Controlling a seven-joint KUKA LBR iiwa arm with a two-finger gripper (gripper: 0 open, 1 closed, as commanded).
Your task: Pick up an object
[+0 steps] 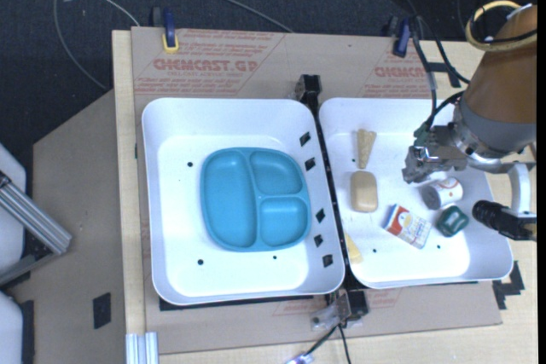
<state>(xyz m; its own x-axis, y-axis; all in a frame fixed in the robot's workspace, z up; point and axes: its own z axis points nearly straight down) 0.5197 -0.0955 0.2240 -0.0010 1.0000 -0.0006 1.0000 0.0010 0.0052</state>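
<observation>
Two shallow white bins side by side on a bench. In the left bin (162,183), a blue divided plate (255,198) at the centre. In the right bin (375,268): a tan wedge (365,147) near the far edge, a beige oblong block (365,191) just below it, a small red-and-white carton (405,226) toward the near edge, a green piece (452,222) toward the near right corner. Gripper (429,164) low over the right half, by a small white and grey object (439,190); cannot tell how it stands, nothing seen held.
</observation>
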